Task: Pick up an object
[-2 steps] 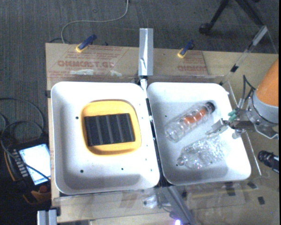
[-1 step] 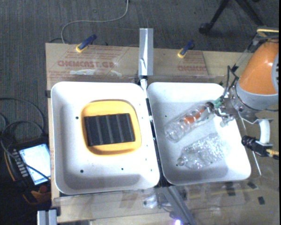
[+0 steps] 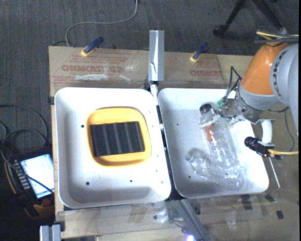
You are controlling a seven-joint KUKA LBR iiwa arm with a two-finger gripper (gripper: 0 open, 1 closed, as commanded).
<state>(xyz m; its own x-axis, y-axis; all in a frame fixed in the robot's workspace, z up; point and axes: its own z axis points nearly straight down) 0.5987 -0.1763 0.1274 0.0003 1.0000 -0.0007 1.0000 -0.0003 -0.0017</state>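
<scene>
1. Camera view gives us the right bin (image 3: 176, 149), where clear plastic bottles lie: one clear bottle (image 3: 221, 143) runs lengthwise from near the wrist down toward the bin's lower right, with a bit of orange near its upper end.
2. We see a second crumpled clear bottle (image 3: 199, 162) just beside it, lower and to its left, the two touching or nearly so; their transparent bodies blur together, so we cannot tell exactly where one ends.
3. We find the gripper (image 3: 208, 109) at the upper end of the long bottle, low in the bin. Whether the jaws are parted or closed, we cannot tell.
4. We follow the arm (image 3: 268, 79), grey with its orange band, in from the right over the bin's upper right corner.
5. We see the left bin (image 3: 70, 179) holding a yellow tray (image 3: 119, 136) with a dark ribbed insert, lying flat near its middle.
6. We note both bins on the desk (image 3: 90, 67), with two blue clamps at its far edge.
</scene>
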